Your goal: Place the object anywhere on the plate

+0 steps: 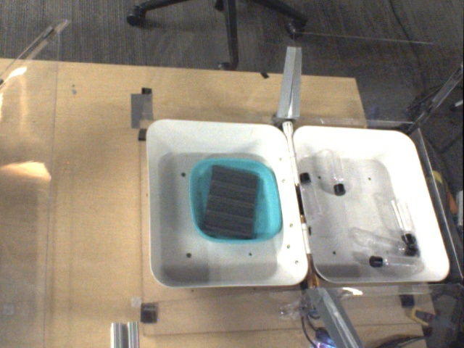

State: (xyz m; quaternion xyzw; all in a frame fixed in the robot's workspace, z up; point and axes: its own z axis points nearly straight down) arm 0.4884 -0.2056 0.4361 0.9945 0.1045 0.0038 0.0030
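A turquoise square plate sits in the middle of the left white bin. A dark grey ribbed block lies flat on the plate, roughly centred and turned slightly off the plate's edges. Several clear plastic tubes with black caps lie in the right white bin: one near its upper left, one at its right, one near its front.
A metal post rises behind the seam between the two bins. A black office chair base stands on the carpet beyond the bench. Bare wooden bench top stretches to the left of the bins.
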